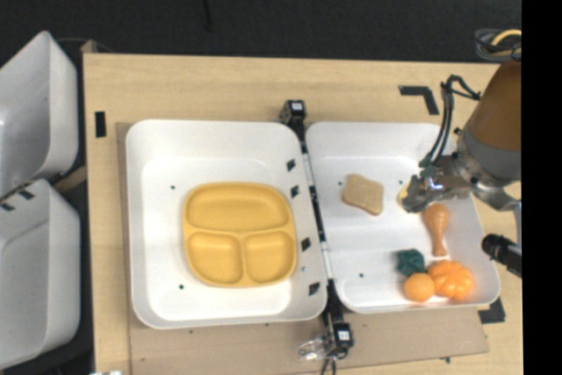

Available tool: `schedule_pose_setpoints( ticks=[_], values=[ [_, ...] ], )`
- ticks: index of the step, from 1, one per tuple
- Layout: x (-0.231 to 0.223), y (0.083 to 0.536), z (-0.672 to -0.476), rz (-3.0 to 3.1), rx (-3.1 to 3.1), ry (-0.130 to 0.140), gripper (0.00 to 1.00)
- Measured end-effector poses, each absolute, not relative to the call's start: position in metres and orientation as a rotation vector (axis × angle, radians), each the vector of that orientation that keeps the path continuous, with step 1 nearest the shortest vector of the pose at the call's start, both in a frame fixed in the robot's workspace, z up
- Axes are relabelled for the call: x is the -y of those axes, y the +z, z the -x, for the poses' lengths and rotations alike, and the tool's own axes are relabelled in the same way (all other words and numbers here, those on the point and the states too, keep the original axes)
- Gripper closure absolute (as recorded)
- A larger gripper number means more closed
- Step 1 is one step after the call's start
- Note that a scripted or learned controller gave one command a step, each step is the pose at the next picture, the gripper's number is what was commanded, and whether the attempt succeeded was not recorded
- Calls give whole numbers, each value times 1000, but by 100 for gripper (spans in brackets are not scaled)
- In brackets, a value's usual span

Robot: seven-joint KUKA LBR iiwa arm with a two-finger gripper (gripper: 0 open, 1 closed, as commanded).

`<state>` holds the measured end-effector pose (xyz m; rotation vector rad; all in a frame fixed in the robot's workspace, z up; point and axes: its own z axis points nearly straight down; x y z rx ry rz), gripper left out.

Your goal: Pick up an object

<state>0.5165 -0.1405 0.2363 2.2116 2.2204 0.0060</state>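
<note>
Hovering low over the right bin, gripper sits at the top end of a tan drumstick-like toy, right side of frame.

Can't tell how the gripper is set, too small and blurred w/ shiny bits around it; it looks to touch or overlap the drumstick's upper end, but no clear hold seen. Arm comes in from the right edge, orange band above the grey wrist. Same bin: beige bread-like piece mid-bin, just left of gripper; dark green item, small orange ball and orange pumpkin-like piece clustered at lower right corner, below the drumstick. Left bin holds a yellow 3-compartment plate, center-left of frame.
</note>
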Motion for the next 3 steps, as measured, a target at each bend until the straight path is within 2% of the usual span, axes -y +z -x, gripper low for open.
schedule_pose_setpoints(
  ticks=[1,3],
  values=[
    [141,264,-518,-2214,-2225,2,100],
    [53,263,-537,-2216,-2229,-1,100]
  ],
)
